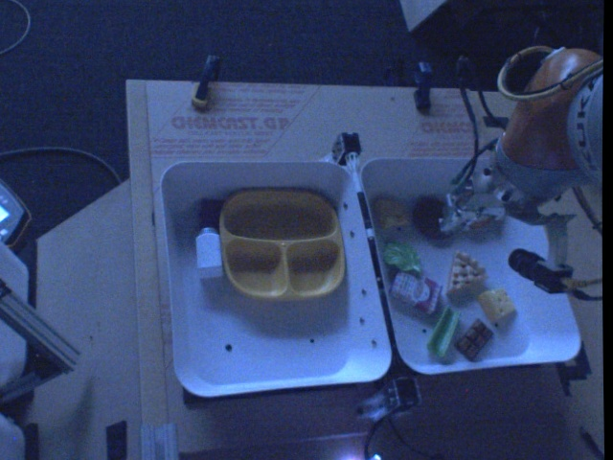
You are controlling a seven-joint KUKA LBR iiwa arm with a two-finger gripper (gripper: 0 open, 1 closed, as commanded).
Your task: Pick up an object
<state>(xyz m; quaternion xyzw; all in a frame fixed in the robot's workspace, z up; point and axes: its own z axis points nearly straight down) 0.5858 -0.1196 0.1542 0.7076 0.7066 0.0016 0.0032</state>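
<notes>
Bench (144,257) of pale board bears two bins (182,353) in dim light

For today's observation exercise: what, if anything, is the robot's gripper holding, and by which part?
It cannot be told. The gripper sits low in the right bin beside a dark round object, but the dim view hides any hold.

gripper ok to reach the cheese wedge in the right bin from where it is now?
Probably yes. The cheese wedge lies apart from its neighbours near the right bin's outer side, with nothing on top. The gripper sits over the same bin, by the dark round item, so the path looks open.
</notes>
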